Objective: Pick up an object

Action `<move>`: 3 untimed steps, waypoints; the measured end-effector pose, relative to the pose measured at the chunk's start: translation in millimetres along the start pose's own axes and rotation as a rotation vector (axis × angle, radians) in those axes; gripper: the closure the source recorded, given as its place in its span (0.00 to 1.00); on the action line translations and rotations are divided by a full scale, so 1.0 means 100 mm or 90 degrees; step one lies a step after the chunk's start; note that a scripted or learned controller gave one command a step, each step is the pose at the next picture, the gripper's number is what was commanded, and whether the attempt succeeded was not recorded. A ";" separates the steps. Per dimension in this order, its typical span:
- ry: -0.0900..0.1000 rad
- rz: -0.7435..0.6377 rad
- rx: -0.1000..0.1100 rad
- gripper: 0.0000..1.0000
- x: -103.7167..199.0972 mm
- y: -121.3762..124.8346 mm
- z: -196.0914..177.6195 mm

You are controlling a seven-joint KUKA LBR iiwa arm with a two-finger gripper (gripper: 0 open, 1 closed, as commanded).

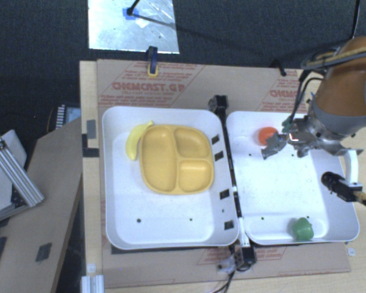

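The arm (348, 96) reached in from the right and hung over the right bin (280, 206), its gripper (279, 144) low near the bin's far edge. Just beside the fingertips, at the top of that bin, sat a small orange ball (266, 133), partly covered by the tool. It was too blurred there to tell whether the jaws were spread or pressed together, and nothing could be seen caught between them. I took the orange ball for the likely target. It looked light, round and smooth, the sort of thing that would roll or squirt out of a pinch, so the hold wanted to be straight across its middle, fingers either side, not on the upper curve. A green lump (302, 228) lay well apart at the near edge of the same bin. It seemed light too, and squatter. In the left bin (119, 218) a yellow tray (174, 159) rested flat with a banana (134, 140) tucked against its left rim. The tray looked stiff and wide, awkward for two fingers unless taken by its edge.
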State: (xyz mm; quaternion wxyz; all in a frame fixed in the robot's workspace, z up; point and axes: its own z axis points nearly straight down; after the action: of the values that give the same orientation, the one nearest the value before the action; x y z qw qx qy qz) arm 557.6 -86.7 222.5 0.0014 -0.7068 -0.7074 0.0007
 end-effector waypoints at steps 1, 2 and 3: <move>0.000 0.000 0.001 0.00 -0.02 0.00 0.63; 0.000 0.000 0.001 0.00 0.00 0.01 1.26; -0.001 0.001 -0.003 1.00 -0.01 0.03 1.12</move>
State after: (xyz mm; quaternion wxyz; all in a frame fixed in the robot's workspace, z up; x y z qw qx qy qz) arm 560.4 -87.6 110.9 -0.0008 -0.7076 -0.7067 -0.0005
